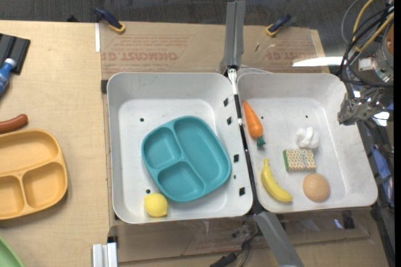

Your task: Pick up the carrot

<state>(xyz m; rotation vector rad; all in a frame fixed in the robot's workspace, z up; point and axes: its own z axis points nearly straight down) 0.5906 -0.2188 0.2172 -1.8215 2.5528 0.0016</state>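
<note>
Carrot (pixel 252 120) lies well left of fingers (pixel 356 110), whose opening I cannot tell.

The left white bin (pixel 125 96) holds a teal divided tray (pixel 185 158) and a yellow lemon (pixel 156 204). In the right white bin (pixel 332 93) lie an orange carrot (pixel 252 120) with a green tip, a yellow banana (pixel 274 182), a tan egg (pixel 316 187), a small white lump (pixel 306 136) and a sponge (pixel 300 160) speckled green and tan. On the pale wood bench (pixel 56 78) at left sits an orange-yellow tray (pixel 28 173).
</note>
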